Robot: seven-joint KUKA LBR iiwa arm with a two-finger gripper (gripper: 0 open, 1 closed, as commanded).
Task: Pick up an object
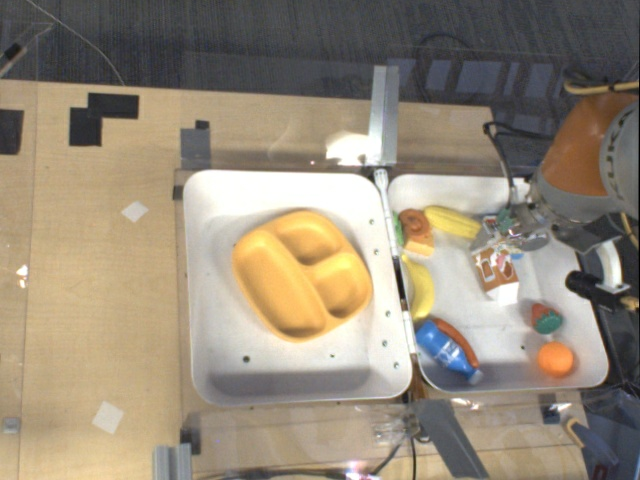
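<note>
In the right bin [596,368], my gripper [510,227] hangs low at the far right side, coming down from the grey arm with its orange band [580,153]. Just below it stands a small white and brown carton [498,272], touching or nearly touching the gripper's tip. A yellow banana [450,221] lies to the gripper's left. Beside the banana sits a brown and red toy food piece [416,231].
A second banana [423,288] lies along the right bin's left wall. A blue bottle [443,354], an orange ball [556,359] and a red and green fruit [546,318] sit near its front. The left bin [215,368] holds a yellow divided tray [300,273].
</note>
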